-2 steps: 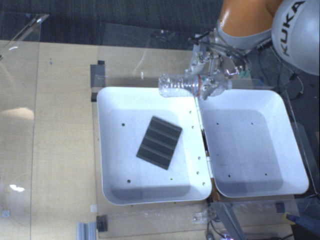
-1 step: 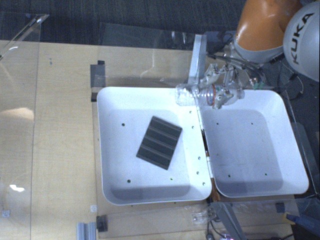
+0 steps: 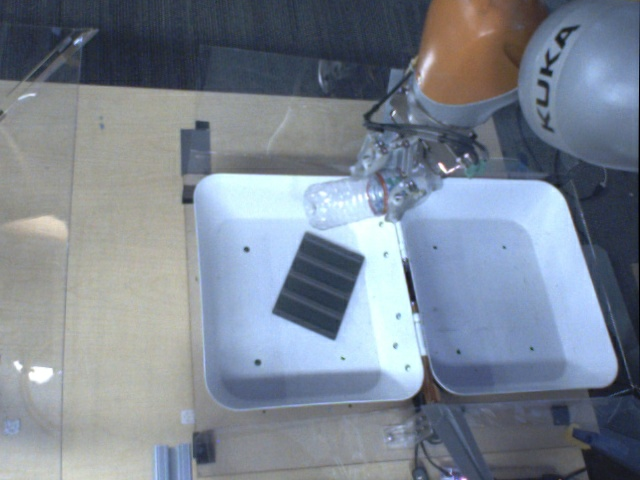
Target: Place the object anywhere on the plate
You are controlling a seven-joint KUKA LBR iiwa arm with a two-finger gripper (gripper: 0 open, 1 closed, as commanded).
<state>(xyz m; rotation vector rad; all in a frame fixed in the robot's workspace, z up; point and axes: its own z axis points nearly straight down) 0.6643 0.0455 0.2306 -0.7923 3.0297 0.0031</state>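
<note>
On the pale wooden bench (image 3: 100,268), two shallow white bins sit side by side, rims touching. Inside the left bin (image 3: 225,348), a dark, ribbed rectangular plate (image 3: 320,285) lies tilted, with bare floor on all sides. At that bin's far right edge, a clear, crinkled plastic bottle (image 3: 340,203) lies sideways, its neck pinched in the gripper (image 3: 392,190). Further right, the right bin (image 3: 500,298) has smooth, rounded walls.
</note>
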